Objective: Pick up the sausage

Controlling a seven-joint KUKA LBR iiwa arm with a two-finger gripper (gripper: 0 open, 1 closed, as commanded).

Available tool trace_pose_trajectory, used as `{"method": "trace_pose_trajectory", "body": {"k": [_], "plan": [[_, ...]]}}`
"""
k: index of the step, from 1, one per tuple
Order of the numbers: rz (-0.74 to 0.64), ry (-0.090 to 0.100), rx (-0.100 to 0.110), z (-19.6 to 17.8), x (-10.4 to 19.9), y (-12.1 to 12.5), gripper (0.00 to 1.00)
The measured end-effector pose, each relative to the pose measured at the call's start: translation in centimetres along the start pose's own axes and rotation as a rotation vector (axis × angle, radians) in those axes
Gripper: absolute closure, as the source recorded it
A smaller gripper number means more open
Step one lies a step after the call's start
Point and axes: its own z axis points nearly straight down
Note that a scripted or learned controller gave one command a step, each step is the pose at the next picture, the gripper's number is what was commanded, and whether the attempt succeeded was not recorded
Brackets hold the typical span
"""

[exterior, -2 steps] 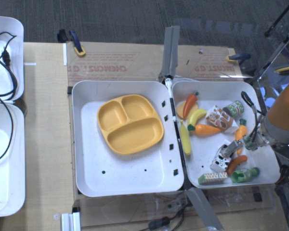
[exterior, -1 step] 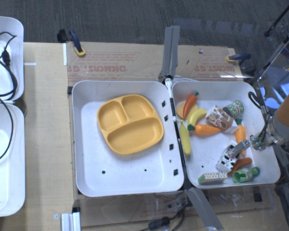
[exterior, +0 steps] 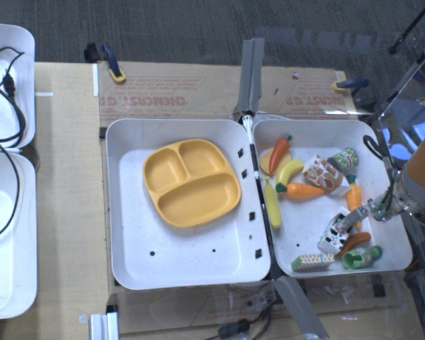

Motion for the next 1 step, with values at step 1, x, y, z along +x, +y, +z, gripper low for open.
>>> {"method": "trace_pose_trajectory", "body": {"k": [1], "plan": [[0.190,0.012,0.011,0.04,0.32,-0.19,0.00]]}}
